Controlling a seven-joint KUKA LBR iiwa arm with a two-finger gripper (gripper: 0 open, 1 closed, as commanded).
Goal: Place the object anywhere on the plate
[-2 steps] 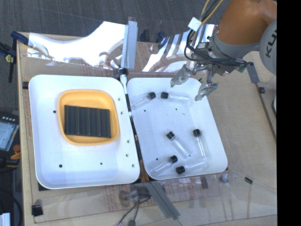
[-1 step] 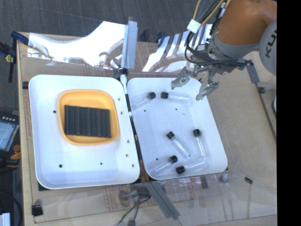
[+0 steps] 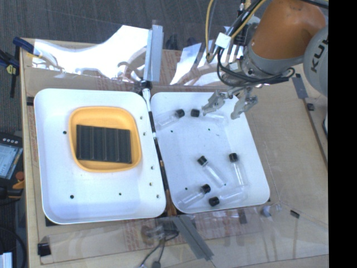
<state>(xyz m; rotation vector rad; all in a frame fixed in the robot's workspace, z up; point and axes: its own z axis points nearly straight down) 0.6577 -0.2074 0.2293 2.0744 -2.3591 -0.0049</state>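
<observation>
At the near edge of the right bin [image 3: 256, 172] lie several small clear vials with black caps. One vial [image 3: 223, 199] rests at the near right corner, and another vial [image 3: 196, 194] lies just beside it to the left, tilted, its cap pointing to the far right. A little further there is a third vial [image 3: 211, 173] near the middle of the bin, lying at a slant, and a fourth vial [image 3: 236, 167] close to the right wall, almost along the wall. In the left bin [image 3: 50, 149] sits the yellow plate [image 3: 103, 119], roughly square with rounded corners, and a dark ribbed insert [image 3: 105, 144] covers its centre. No vial is on the plate. At the far side of the right bin a fifth vial [image 3: 167, 116] lies near the left wall, and one black cap [image 3: 194, 113] lies just beside the gripper. The gripper [image 3: 230, 104] hangs over the far right corner of this bin, its two fingers spread apart, with nothing between them. Above it is the orange band [image 3: 287, 24] of the arm.
</observation>
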